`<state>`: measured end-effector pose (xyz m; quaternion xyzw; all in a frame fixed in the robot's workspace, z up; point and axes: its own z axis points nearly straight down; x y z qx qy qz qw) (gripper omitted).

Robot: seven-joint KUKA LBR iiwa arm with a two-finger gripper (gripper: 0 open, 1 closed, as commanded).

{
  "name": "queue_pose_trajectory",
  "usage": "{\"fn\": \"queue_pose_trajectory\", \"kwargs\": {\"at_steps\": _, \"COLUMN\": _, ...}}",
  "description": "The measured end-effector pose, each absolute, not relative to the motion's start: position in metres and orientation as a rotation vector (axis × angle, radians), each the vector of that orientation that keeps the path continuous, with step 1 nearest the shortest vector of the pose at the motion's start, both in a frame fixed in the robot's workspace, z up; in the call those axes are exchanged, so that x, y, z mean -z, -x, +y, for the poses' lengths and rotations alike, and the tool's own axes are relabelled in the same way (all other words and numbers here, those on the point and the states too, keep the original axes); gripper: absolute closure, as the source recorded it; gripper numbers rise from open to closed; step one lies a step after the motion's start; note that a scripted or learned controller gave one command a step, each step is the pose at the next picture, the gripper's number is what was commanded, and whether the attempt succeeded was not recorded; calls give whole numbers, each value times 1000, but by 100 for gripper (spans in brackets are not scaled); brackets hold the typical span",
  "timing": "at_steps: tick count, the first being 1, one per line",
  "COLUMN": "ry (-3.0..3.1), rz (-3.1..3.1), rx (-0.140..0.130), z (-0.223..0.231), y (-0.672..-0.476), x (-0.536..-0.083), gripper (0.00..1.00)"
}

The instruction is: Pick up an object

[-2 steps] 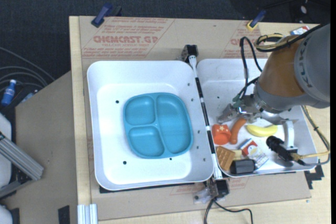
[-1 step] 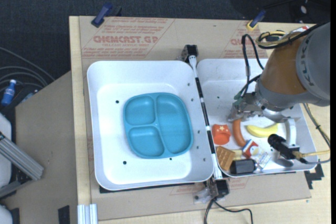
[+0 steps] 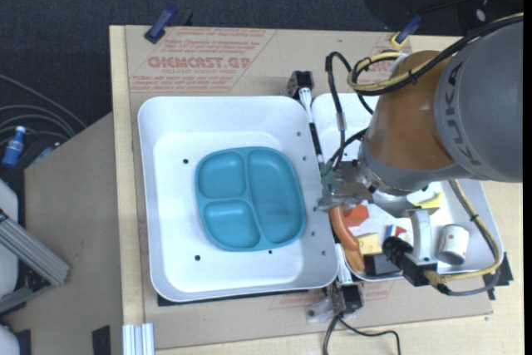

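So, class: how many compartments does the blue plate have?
3. The plate lies in the left bin: two compartments on its left half, one above the other, and one long one along its right.

Two bins sat side by side on the worktop (image 3: 199,54). In the left bin (image 3: 166,116) a three-part tray (image 3: 249,198) lay flat near the middle, apart from every wall. The arm (image 3: 432,120) reached in from the right and hung over the right bin (image 3: 490,216), covering much of it. Several small objects (image 3: 366,244) lay crowded at that bin's near end, beneath the arm.
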<state>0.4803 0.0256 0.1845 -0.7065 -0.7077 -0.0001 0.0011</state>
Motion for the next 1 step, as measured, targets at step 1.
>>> {"fn": "queue_pose_trajectory", "kwargs": {"at_steps": 1, "ry": 2220, "rz": -2221, "rx": 0, "z": 57, "y": -488, "x": -252, "gripper": 100}}
